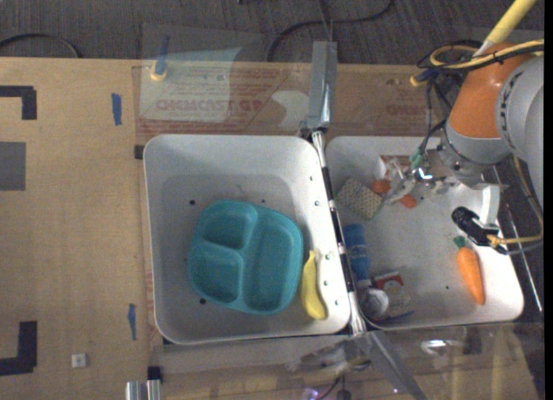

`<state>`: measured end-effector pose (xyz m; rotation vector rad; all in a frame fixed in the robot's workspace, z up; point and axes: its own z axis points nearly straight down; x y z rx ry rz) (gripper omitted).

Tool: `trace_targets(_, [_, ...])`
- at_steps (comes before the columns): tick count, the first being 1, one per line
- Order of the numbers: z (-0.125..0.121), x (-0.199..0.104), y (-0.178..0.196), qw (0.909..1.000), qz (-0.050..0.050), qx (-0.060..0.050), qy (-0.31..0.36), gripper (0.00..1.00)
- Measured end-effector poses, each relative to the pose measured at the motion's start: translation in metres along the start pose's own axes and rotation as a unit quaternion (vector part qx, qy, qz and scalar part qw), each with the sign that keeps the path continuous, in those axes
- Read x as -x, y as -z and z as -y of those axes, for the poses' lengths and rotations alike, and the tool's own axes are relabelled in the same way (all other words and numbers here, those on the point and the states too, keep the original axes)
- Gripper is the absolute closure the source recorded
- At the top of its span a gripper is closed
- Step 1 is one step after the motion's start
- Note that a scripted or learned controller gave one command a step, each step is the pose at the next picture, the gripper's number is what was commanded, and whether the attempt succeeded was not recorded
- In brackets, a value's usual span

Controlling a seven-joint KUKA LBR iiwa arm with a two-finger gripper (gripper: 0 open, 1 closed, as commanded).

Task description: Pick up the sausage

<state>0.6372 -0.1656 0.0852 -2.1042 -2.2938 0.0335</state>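
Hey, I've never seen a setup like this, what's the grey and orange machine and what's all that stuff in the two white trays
One camera looks down at a slant on a bench. The grey and orange machine is a robot arm reaching in from the right; its gripper hangs low over the right bin. That bin holds a carrot, a blue bottle, a tan waffle-like piece and small packets. The left bin holds a teal divided plate with a banana beside it. I can't tell whether anything is held.
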Motion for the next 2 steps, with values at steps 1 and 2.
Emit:
trace_targets(1, [0.002,0.0,0.007,1.0,0.001,-0.004,0.001,1.0])
trace_targets(2, [-0.01,-0.037,0.06,0.9835,0.001,0.019,-0.18,1.0])
